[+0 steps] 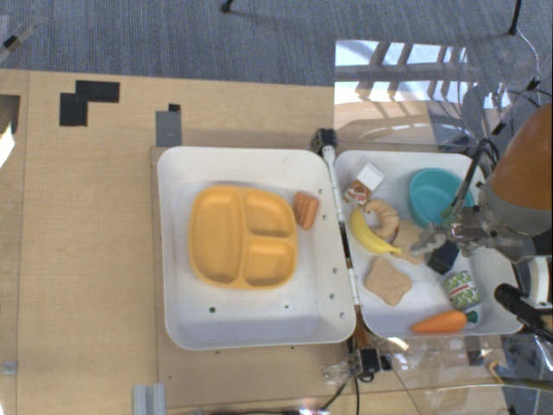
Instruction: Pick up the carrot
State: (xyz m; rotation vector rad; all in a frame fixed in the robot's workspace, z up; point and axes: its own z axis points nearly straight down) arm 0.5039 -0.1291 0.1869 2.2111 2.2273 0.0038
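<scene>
Camera view: carrot [441, 322] lies below the pincer [441, 247], well apart (near the right bin's [415, 328] front wall); pincer's spread cannot be told.

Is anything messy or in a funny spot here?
One thing stands out: a small orange-brown food piece lies on the left bin's floor, touching the yellow divided plate's right edge rather than in a compartment. The carrot lies flat in the crowded right bin, near its front edge.
</scene>
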